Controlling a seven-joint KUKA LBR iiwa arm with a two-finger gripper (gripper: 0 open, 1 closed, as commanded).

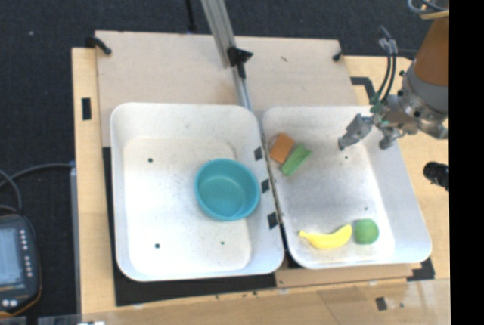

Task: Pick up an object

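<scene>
We see two shallow white bins side by side on a pale wooden bench [87,187]. The left bin [136,240] holds a round teal bowl [227,190], smooth and open upward, near its right wall. The right bin [393,210] carries four small things: an orange block [281,147] touching a green oblong piece [296,160] by the left wall, and, near the front edge, a curved yellow banana [327,238] just beside a round green fruit [366,231]. Both bin floors look matte and speckled with dark flecks.

The gripper [370,133] hovers over the right bin's upper right part, well apart from every object, with nothing between its fingers; its two grey fingers stand spread apart. A slanted aluminium rail [215,10] crosses the back of the bench and ends between the bins. A small screen device [15,252] sits at the far left.
</scene>
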